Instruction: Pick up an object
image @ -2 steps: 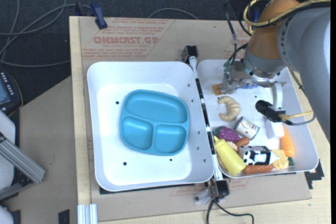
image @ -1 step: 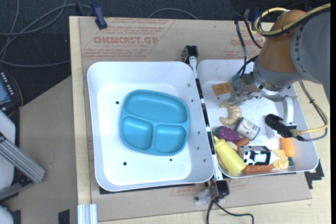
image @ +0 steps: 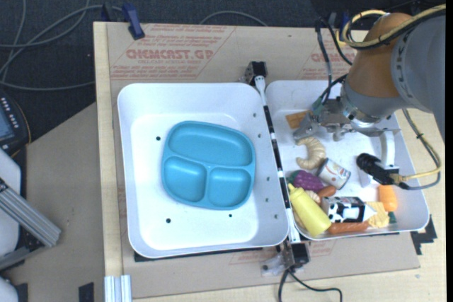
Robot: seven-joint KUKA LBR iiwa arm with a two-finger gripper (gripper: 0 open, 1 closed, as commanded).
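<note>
My gripper hangs over the upper part of the right bin, its two grey fingers apart with nothing between them. Just below it lies a tan croissant. An orange-brown slice lies to the gripper's left. Toward the front of the bin are a purple eggplant, a small silver can, a yellow bottle, a black-and-white carton, a red-orange carrot and an orange piece. The arm covers the bin's far right corner.
The left bin holds a blue divided plate. A black clip sits at the top of the ridge between the bins. The toys are packed close together along the right bin's front.
</note>
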